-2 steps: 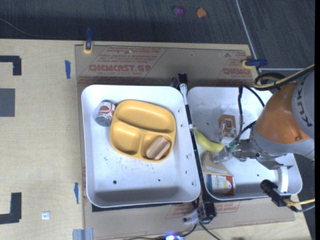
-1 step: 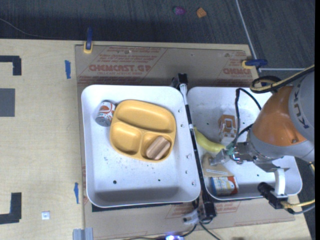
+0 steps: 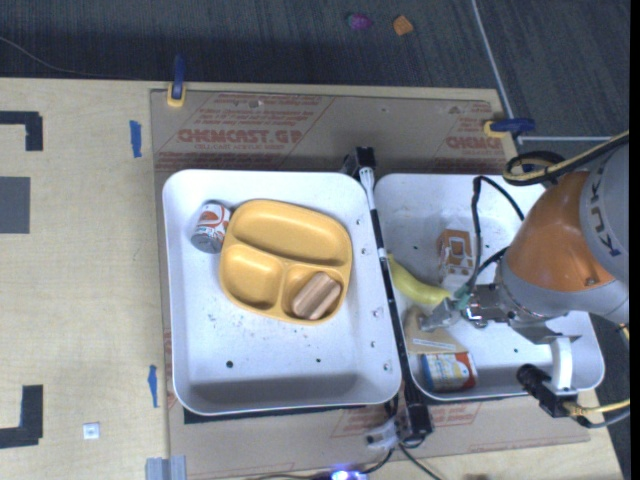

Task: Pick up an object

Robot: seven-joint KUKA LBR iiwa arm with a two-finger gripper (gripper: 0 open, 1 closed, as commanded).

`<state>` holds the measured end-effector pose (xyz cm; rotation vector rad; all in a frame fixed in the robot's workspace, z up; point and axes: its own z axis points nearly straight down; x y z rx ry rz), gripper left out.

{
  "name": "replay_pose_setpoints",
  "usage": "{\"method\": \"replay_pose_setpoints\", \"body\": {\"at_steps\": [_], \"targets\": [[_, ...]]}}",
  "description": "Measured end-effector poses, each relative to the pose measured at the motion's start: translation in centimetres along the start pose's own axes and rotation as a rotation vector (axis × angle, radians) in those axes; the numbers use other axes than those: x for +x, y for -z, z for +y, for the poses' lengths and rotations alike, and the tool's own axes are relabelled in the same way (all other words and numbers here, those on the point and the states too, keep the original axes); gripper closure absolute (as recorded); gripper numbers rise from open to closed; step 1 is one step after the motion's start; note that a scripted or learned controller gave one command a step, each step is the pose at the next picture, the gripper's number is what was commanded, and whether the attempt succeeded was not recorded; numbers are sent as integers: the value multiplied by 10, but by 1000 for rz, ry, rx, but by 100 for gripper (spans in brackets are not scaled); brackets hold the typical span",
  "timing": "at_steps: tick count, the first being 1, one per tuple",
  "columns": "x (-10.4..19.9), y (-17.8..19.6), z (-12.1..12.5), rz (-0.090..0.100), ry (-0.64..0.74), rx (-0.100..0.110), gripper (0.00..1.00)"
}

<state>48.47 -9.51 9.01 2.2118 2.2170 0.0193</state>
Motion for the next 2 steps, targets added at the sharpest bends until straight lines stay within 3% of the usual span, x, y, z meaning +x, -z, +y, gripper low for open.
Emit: {"method": "replay_pose_setpoints", "body": {"at_steps": [2], "targets": [[2,0,0,-4,-3,0,0]]}}
